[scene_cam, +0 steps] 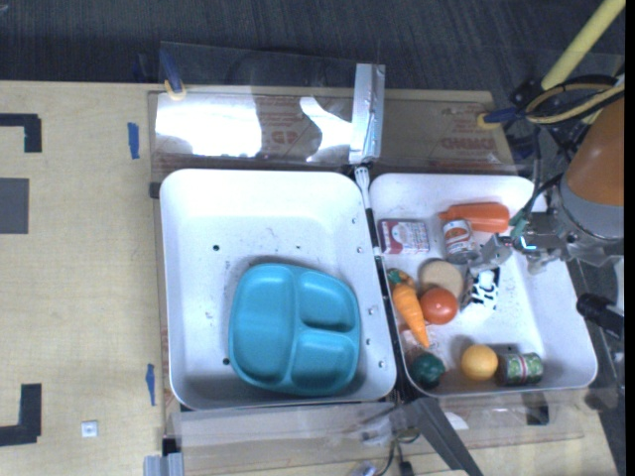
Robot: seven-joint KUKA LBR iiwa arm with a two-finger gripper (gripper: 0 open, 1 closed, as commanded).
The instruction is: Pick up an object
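The right bin [552, 315] holds small toy foods: a red sausage [475, 215], a small can [456, 237], a red-and-white packet [406, 236], a beige round piece [443, 275], a tomato [439, 305], a carrot [410, 312], a dark green ball [429, 368], an orange [478, 362], a second can [521, 367] lying down and a black-and-white piece [483, 289]. My gripper [493, 254] reaches in from the right over the bin's middle, just above the black-and-white piece and beside the small can.
The left bin [198, 226] carries a teal compartment plate [295, 330]. A clear plastic panel with a metal strip [367, 112] stands behind the bins. Cables and a yellow hose [585, 33] hang at the upper right.
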